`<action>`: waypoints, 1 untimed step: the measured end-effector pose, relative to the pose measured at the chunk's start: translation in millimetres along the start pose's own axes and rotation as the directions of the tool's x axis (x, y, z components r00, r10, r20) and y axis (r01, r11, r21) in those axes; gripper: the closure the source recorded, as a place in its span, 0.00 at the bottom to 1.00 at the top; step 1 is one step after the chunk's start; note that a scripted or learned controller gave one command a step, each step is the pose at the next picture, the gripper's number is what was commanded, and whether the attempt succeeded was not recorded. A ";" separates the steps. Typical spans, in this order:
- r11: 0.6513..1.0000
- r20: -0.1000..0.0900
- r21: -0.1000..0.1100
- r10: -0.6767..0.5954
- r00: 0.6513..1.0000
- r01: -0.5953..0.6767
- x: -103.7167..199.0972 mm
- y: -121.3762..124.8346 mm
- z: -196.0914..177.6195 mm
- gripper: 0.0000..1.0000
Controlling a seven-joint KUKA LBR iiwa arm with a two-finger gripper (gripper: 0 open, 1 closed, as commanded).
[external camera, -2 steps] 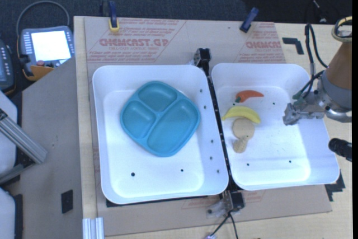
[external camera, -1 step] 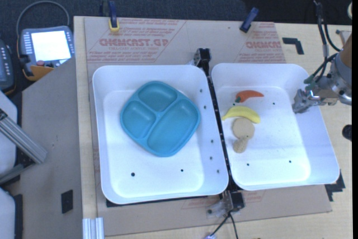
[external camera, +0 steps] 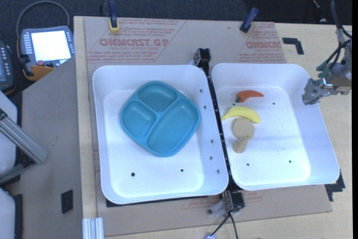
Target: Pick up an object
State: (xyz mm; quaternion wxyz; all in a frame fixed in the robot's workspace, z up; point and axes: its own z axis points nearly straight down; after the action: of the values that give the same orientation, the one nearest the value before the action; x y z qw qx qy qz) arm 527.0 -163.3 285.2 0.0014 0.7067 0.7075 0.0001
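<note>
The gripper (external camera: 314,92) hangs over the right bin's (external camera: 313,137) far edge, grasp state indiscernible, leaving the banana (external camera: 241,114) and carrot (external camera: 249,95) reachable.

Tan bench (external camera: 168,36) with red print, bearing two shallow white bins side by side, touching along a dark seam. Left bin (external camera: 112,165) holding a blue divided plate (external camera: 160,118); right bin (external camera: 279,159) holding a carrot (external camera: 249,95), banana (external camera: 242,114) and beige piece (external camera: 242,132).

Blue divided plate (external camera: 160,118) in left bin (external camera: 106,120); tablet (external camera: 49,45) beyond
</note>
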 end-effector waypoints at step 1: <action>1.000 -0.004 0.004 -0.005 1.000 0.005 52.7 7.0 6.3 1.00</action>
State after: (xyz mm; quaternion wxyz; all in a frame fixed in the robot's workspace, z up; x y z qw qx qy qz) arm 534.0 -110.6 278.8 -0.0013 0.7050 0.7092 0.0001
